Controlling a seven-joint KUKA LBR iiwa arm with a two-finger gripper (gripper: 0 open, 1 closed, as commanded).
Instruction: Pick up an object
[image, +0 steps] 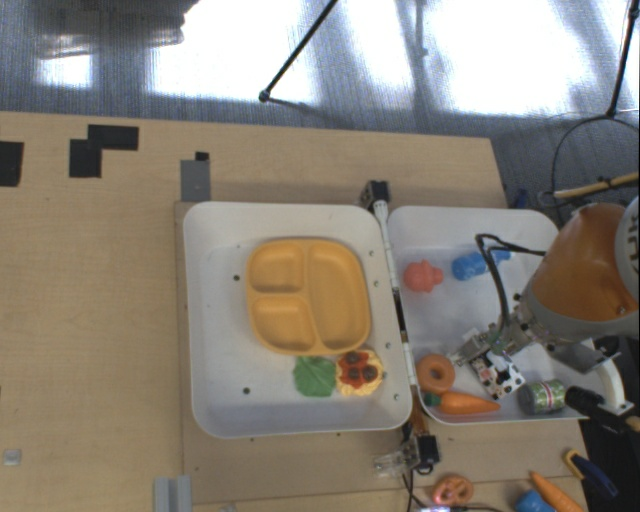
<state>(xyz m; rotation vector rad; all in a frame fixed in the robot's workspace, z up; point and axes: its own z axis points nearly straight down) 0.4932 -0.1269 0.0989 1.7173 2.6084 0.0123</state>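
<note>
My gripper (493, 366) hangs low over the front of the right bin (440, 232), under the orange wrist band. Just left of it lies an orange donut (436, 373). An orange carrot (468, 404) lies in front of it along the bin's front wall. A green can (545, 397) lies on its side to the gripper's right. Farther back in the same bin rest a red-pink toy (423, 276) and a blue toy (469, 266). Nothing can be seen held in the gripper.
The left bin (205, 300) holds a yellow divided plate (305, 295), a green leaf toy (315, 376) and a small pizza toy (360, 372). On the bench in front of the bins lie a pretzel (453, 490) and another orange toy (549, 495). A black cable (495, 270) loops over the right bin.
</note>
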